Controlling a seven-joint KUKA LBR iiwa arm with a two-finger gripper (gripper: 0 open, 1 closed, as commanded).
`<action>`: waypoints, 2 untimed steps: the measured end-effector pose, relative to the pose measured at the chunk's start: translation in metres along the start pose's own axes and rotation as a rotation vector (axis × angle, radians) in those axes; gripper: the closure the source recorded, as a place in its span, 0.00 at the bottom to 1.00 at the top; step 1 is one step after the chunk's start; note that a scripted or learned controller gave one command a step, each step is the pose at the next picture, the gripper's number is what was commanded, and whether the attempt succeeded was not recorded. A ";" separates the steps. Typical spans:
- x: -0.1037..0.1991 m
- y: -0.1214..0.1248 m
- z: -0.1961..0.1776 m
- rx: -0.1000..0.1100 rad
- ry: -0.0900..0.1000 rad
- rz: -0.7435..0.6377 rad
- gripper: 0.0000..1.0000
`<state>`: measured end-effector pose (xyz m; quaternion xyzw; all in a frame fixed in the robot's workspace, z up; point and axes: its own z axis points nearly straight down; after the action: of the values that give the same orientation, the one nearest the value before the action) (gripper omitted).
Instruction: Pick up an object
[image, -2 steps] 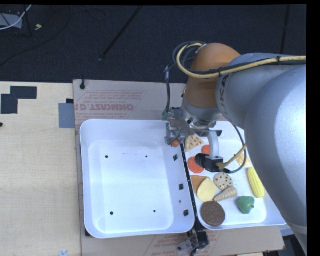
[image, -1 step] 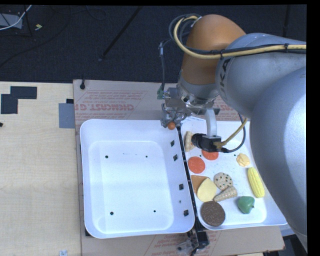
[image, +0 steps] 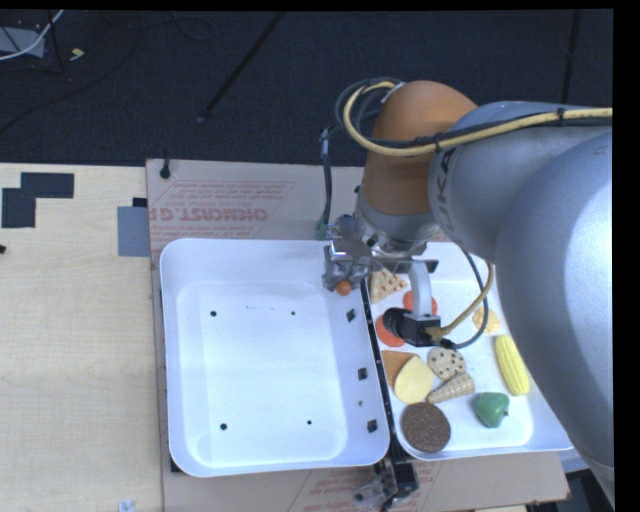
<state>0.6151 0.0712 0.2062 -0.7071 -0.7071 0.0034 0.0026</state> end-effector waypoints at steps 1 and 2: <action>-0.003 -0.032 0.021 0.001 0.001 0.002 1.00; 0.058 -0.037 -0.054 -0.010 0.003 -0.004 1.00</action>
<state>0.5788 0.1293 0.2601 -0.7056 -0.7086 -0.0012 0.0002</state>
